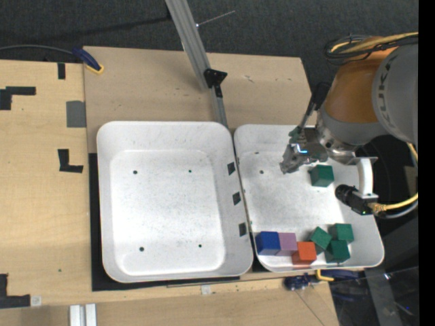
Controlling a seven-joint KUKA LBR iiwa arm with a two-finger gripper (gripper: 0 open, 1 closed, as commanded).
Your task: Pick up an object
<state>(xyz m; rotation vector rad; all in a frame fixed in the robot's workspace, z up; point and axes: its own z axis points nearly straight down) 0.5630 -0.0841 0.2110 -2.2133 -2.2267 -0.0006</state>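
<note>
1. Camera view: the grey arm with the orange band (357, 94) reaches in from the right, its two-finger gripper (293, 160) low over the upper part of the right shallow white bin (272, 202).
2. Whether the gripper is parted or closed cannot be told; nothing is visibly held.
3. A green cube (321, 176) lies just beside the gripper.
4. Along the near wall cluster a blue cube (268, 242), a pale purple cube (287, 242), an orange cube (305, 252) and three more green cubes (335, 240).
5. The left shallow white bin (163, 195) sits alongside.

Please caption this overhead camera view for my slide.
Grey arm's gripper hovers in right white bin beside a green cube.
</note>
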